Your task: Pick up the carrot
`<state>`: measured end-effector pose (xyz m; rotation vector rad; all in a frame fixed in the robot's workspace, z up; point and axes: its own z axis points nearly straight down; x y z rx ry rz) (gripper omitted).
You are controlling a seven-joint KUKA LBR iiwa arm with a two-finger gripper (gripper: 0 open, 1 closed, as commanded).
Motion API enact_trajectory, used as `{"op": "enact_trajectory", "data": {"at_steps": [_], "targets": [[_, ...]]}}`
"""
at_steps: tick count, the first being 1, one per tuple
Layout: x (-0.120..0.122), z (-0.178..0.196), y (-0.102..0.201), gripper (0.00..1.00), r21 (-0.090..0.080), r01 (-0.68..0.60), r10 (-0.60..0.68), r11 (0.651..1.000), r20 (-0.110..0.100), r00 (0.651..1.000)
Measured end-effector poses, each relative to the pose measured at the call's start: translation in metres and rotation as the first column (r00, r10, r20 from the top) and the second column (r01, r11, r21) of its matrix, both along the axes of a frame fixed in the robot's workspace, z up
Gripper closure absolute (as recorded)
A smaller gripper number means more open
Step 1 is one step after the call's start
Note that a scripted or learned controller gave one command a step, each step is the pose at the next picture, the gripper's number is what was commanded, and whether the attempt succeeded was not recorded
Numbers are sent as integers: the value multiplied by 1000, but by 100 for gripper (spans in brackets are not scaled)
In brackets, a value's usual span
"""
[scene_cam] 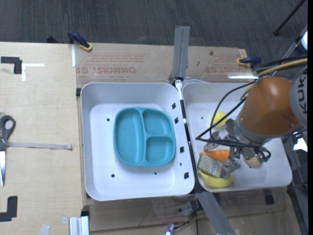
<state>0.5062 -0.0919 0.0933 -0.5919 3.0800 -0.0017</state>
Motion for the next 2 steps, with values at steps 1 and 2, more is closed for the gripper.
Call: {"op": "enact_trajectory", "data": {"at_steps": [1, 2], "targets": [[-10, 3, -1, 0, -1, 101, -101, 995, 16, 995], [-12, 5, -2, 0, -2, 29, -29, 1000, 25, 999]]}}
